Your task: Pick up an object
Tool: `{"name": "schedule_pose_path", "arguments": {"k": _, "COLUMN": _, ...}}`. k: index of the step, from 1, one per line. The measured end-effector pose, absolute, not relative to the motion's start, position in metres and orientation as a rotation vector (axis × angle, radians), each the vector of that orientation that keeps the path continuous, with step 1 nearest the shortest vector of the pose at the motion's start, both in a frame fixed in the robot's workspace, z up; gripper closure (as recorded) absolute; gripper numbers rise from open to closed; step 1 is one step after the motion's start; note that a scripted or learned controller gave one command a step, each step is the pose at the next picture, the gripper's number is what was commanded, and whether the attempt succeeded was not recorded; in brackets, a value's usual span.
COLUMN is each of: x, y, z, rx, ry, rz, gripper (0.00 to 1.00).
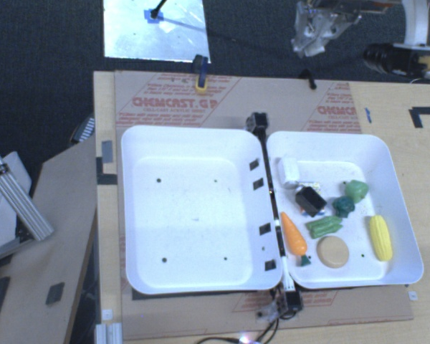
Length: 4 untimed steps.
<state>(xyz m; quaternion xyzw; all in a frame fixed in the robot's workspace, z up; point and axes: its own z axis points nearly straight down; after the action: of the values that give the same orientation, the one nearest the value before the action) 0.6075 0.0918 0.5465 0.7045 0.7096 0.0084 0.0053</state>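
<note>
The grey two-finger gripper [314, 31] hangs at 1 o'clock, well above both shallow white plastic bins; whether it is open cannot be told, and nothing shows in it. The right bin [398, 185], at 4 o'clock, holds an orange plastic carrot [294, 235], yellow corn cob [380, 237], tan round disc [333, 252], green pieces and a black block [310, 200].

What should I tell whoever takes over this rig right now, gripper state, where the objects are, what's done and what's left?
Gripper: raised beyond the bench's far edge, nothing seen in it.
Objects: all in the right bin: white block, black block, carrot, green pod, two green pieces, tan disc, corn.
Done: nothing picked.
Left: descend, grasp one object, lift.
</note>
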Motion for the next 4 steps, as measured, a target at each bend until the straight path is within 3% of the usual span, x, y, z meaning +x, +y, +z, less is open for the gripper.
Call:
{"name": "schedule_pose_path", "arguments": {"k": 1, "x": 0.541, "y": 0.153, "z": 0.398, "rx": 2.217, "ry": 2.241, "rz": -0.018, "gripper": 1.0}}
{"name": "schedule_pose_path", "arguments": {"k": 2, "x": 0.482, "y": 0.176, "z": 0.236, "rx": 2.223, "ry": 2.233, "rz": -0.023, "gripper": 1.0}}
{"name": "schedule_pose_path", "arguments": {"k": 3, "x": 0.499, "y": 0.174, "z": 0.323, "rx": 2.214, "ry": 2.222, "rz": 0.014, "gripper": 1.0}}
{"name": "schedule_pose_path", "arguments": {"k": 4, "x": 0.504, "y": 0.233, "z": 0.393, "rx": 2.209, "ry": 2.231, "rz": 0.017, "gripper": 1.0}}
